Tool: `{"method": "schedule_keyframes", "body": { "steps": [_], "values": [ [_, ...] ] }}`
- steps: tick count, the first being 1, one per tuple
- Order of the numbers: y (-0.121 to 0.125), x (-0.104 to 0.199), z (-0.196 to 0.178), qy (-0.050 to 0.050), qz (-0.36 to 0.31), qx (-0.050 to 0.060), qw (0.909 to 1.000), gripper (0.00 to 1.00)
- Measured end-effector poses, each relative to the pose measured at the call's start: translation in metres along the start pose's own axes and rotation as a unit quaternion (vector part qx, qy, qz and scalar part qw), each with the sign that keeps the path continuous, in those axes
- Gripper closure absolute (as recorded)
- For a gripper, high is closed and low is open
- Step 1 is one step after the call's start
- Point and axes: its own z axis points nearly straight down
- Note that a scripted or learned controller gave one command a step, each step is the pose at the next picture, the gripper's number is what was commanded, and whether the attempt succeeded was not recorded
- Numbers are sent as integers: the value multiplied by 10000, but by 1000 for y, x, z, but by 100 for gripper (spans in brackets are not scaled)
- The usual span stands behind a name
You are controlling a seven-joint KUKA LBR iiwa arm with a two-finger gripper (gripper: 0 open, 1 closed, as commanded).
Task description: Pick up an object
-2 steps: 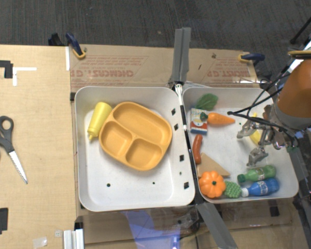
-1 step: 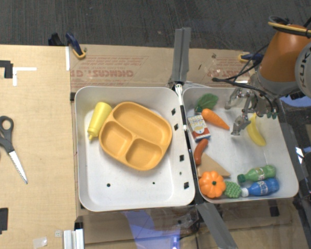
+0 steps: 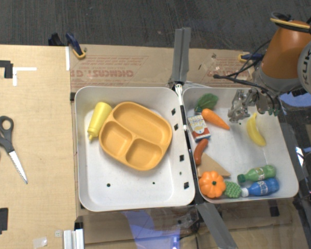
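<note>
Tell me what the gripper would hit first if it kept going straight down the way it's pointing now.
Probably the bare white floor of the right bin. The gripper hangs between the carrot and the banana, apparently over neither. Depth is hard to judge from this slanted view, so it might clip the carrot's tip.

one fixed camera above, angled down, both bins (image 3: 83, 154) in frame

Scissors (image 3: 5, 147) left on the wooden bench (image 3: 31, 191).
</note>
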Motion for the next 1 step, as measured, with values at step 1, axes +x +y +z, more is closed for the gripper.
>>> {"method": "schedule_keyframes", "body": {
  "steps": [1],
  "values": [
    [0, 0, 0, 3, 3, -3, 10000, 0]
  ]
}}
